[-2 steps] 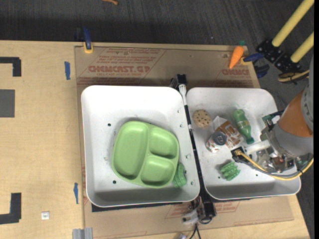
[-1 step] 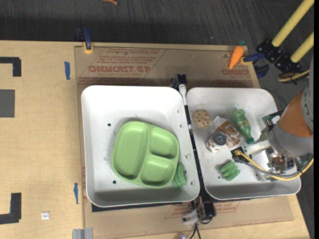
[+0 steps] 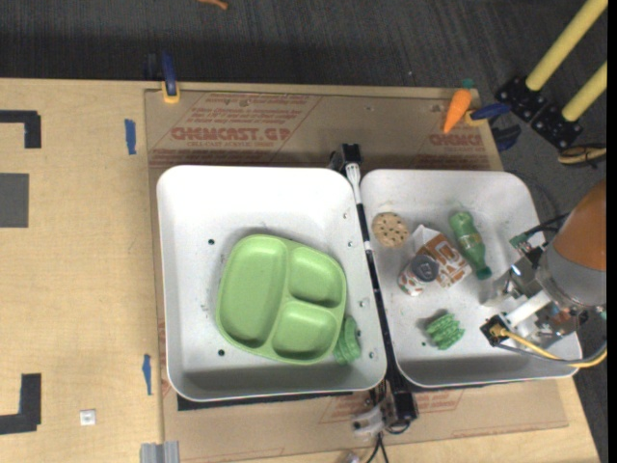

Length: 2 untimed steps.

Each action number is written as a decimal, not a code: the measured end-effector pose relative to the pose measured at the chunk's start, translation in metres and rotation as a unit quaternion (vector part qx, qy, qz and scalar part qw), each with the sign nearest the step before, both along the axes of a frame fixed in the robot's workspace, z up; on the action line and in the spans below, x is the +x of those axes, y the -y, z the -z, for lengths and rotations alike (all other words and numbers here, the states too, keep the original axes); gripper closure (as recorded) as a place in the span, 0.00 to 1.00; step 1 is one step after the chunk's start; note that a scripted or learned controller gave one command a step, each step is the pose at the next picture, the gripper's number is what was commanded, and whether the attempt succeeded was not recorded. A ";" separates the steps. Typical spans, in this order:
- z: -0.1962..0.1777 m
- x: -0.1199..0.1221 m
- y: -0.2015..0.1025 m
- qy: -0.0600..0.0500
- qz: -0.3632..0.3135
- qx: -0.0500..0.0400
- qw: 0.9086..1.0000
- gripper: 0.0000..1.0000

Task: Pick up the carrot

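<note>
**Carrot outside the bins**

The carrot [image 3: 457, 110] lies on the brown board [image 3: 241, 123] just behind the right bin [image 3: 501, 187] — outside it, by the back rim. The gripper [image 3: 536, 297] hangs over that bin's right side, well apart from the carrot; open or shut, I can't tell. A green bottle [image 3: 469, 242] lies in that bin, near the gripper.

carrot [image 3: 457, 110] on the bench [image 3: 77, 278], just beyond the right bin [image 3: 502, 212]

Even overhead light, soft shadows, slight blur
</note>
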<state>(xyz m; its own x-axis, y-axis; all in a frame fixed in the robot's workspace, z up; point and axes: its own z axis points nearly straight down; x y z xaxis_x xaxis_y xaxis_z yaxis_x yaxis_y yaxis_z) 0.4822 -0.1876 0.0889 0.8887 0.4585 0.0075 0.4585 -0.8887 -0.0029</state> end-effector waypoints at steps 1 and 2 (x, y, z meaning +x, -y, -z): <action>-0.031 0.012 -0.075 -0.004 0.137 -0.002 0.991 0.00; 0.000 -0.001 -0.069 -0.002 0.138 0.001 0.990 0.00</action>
<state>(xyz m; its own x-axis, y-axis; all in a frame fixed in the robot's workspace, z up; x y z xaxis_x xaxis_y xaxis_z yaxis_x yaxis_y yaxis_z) 0.4812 -0.1185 0.0894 0.9800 0.1990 0.0050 0.1990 -0.9800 -0.0051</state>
